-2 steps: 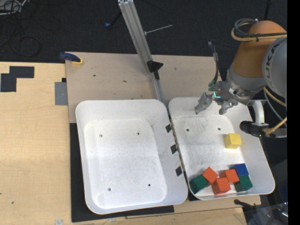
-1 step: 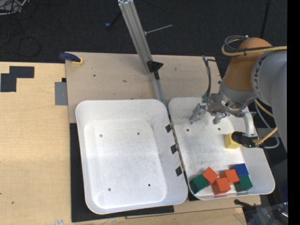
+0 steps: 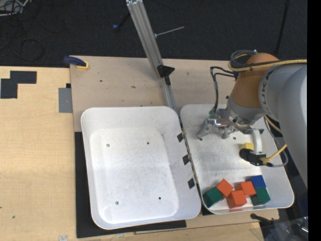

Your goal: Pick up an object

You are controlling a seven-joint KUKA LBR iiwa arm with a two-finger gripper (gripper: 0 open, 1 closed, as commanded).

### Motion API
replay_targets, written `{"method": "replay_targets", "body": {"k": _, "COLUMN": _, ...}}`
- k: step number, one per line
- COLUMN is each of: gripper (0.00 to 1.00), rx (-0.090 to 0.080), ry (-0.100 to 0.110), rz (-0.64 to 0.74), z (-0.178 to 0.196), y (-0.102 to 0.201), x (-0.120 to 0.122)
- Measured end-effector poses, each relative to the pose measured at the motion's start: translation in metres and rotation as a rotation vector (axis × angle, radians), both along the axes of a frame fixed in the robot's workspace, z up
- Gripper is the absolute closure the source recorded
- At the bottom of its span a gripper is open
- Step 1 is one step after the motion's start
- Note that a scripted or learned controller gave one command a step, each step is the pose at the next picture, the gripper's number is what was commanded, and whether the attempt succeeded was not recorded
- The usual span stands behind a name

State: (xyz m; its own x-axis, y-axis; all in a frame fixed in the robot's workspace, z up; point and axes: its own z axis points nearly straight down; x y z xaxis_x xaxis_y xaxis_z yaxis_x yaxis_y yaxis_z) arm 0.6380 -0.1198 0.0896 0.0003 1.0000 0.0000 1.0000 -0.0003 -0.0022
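While the grey arm (image 3: 281,99) with its orange band is reaching in from the right, its claw (image 3: 213,127) is hanging over the upper part of the right bin (image 3: 200,159), near that bin's left wall. From where I am standing the metal fingers (image 3: 203,132) are looking slightly spread and nothing is sitting between them, though whether their tips are touching the bin floor I cannot tell. Small blocks are lying clustered in the right bin's lower corner, well apart from the claw: three orange blocks (image 3: 235,192), two green blocks (image 3: 213,197) and a blue block (image 3: 258,181), several touching one another. On the worktop (image 3: 115,84), the left bin (image 3: 135,164) is sitting just beside the right one.
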Motion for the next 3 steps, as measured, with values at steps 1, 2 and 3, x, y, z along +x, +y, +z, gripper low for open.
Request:
{"method": "replay_targets", "body": {"k": 1, "gripper": 1.00, "rx": 0.001, "ry": 0.000, "rz": -0.004, "z": 0.011, "y": -0.001, "x": 0.000}}
{"method": "replay_targets", "body": {"k": 2, "gripper": 1.00, "rx": -0.001, "ry": -0.005, "rz": -0.001, "z": 0.064, "y": -0.010, "x": 0.001}}
{"method": "replay_targets", "body": {"k": 3, "gripper": 1.00, "rx": -0.001, "ry": -0.007, "rz": 0.002, "z": 0.127, "y": -0.008, "x": 0.006}}
